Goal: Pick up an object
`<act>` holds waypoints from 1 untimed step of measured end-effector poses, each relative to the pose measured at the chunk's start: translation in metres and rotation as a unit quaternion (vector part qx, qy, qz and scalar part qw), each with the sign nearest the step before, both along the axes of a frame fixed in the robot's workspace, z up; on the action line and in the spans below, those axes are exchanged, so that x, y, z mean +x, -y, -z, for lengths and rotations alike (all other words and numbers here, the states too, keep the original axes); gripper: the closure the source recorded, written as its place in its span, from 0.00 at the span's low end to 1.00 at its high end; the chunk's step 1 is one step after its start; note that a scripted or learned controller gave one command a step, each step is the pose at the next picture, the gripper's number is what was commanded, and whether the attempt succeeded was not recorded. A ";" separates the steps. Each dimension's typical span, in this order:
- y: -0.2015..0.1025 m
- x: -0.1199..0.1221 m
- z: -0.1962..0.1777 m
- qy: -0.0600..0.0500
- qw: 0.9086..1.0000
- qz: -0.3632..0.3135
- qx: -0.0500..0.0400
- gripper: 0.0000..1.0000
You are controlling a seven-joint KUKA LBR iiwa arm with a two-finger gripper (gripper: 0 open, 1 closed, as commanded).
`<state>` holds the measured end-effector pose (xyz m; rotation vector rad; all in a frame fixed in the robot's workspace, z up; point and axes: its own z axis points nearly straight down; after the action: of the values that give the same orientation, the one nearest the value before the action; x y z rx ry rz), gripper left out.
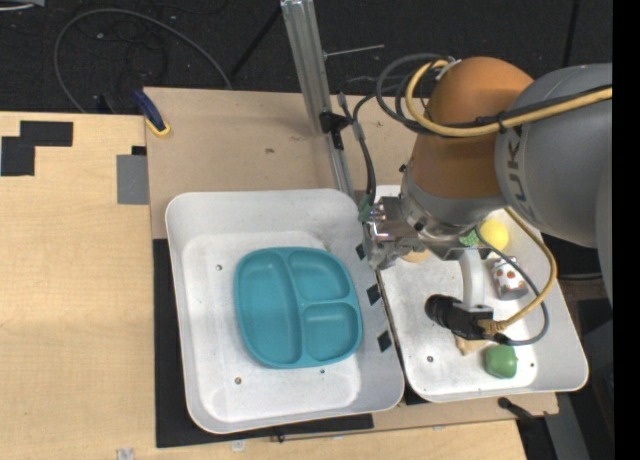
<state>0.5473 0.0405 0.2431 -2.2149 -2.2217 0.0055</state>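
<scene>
The left bin holds a teal divided plate at its centre. The right bin holds a green ball at its front edge and a yellow one farther back. The gripper hangs over the right bin's far-left corner; its grip cannot be told.

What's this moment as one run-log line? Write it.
arm: over right bin | right bin: green object, yellow object | left bin: teal tray | grasp: unconfirmed
</scene>
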 end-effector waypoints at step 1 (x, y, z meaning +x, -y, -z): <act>-0.051 -0.004 -0.001 0.001 1.000 -0.001 0.000 1.00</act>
<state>0.5436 0.0916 0.2443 -2.2133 -2.2249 0.0024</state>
